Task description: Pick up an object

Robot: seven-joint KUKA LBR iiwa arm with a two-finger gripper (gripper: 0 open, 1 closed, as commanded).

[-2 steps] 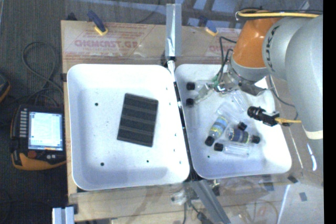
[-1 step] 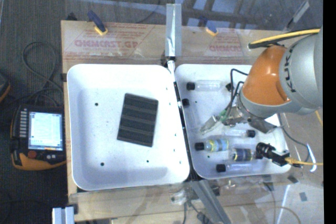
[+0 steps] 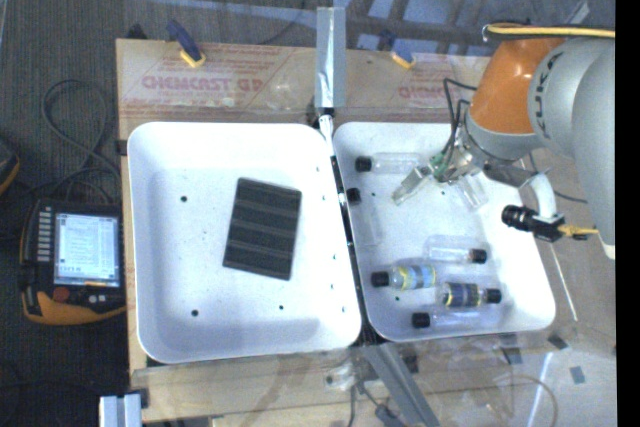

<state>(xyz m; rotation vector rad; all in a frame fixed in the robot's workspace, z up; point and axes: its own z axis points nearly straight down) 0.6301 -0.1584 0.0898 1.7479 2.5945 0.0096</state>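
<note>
Two white bins, a black ribbed pad, clear black-capped bottles, and an orange-banded grey arm.

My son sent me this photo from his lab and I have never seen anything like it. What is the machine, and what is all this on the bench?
You are looking down at a slant from one camera fixed above a bench. The grey machine with the orange band is a robot arm reaching in from the right; its gripper hangs over the right bin. That bin holds several small clear bottles with black caps. The left bin holds one dark ridged pad. I cannot tell whether the gripper holds anything. The orange-edged device with a screen beside the bench looks like a handheld controller.
</note>
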